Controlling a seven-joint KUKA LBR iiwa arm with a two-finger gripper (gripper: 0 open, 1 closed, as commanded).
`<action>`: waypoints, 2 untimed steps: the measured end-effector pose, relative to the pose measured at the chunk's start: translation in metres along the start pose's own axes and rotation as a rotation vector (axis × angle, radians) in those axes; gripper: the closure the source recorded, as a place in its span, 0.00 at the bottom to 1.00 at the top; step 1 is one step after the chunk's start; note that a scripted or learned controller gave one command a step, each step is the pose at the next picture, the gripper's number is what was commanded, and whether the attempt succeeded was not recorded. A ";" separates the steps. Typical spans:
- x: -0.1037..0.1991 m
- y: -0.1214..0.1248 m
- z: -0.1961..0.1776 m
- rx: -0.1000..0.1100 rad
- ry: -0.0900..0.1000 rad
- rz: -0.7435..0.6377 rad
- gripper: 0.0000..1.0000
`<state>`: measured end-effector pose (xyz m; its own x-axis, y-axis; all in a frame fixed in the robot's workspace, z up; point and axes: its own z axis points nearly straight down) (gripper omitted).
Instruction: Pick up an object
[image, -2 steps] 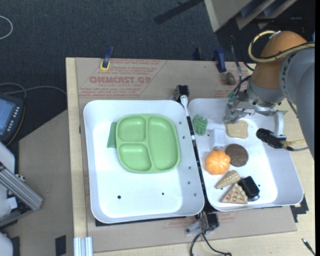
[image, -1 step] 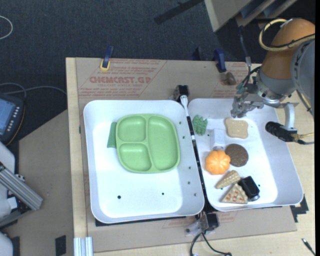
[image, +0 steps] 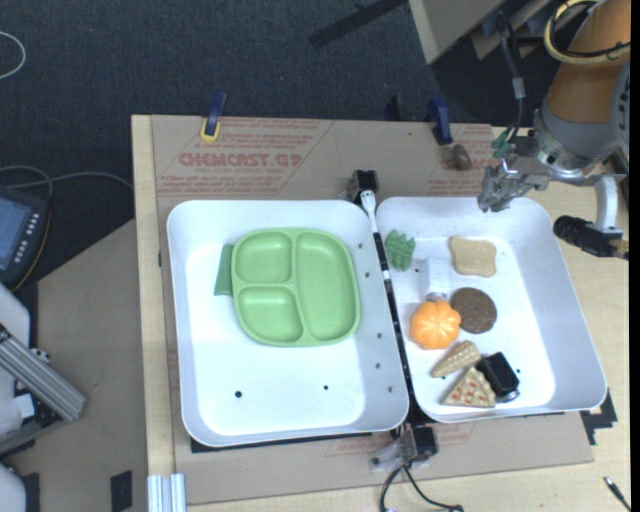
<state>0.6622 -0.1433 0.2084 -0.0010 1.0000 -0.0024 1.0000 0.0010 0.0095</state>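
The right bin (image: 570, 300) holds several food toys: a tan bread-like piece (image: 472, 256), a brown round cookie (image: 473, 309), an orange pumpkin (image: 436, 325), a green leafy piece (image: 400, 249), a tan wedge (image: 455, 358), a pizza slice (image: 470, 390) and a black block (image: 499, 374). My gripper (image: 495, 196) hangs over the bin's far rim, above and just beyond the bread-like piece. Nothing shows between its fingers.
The left bin (image: 200, 330) holds a green divided plate (image: 296, 285) lying over a green cloth (image: 223, 271). Clamps (image: 211, 118) sit on the cardboard's far edge. A black hinge strip (image: 385, 290) runs between the bins.
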 end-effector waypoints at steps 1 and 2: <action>0.000 0.001 -0.018 0.004 0.001 0.000 1.00; 0.053 -0.024 -0.015 0.013 0.004 -0.002 1.00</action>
<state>0.6377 -0.0904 0.2229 -0.0026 1.0000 0.0013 1.0000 0.0026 -0.0032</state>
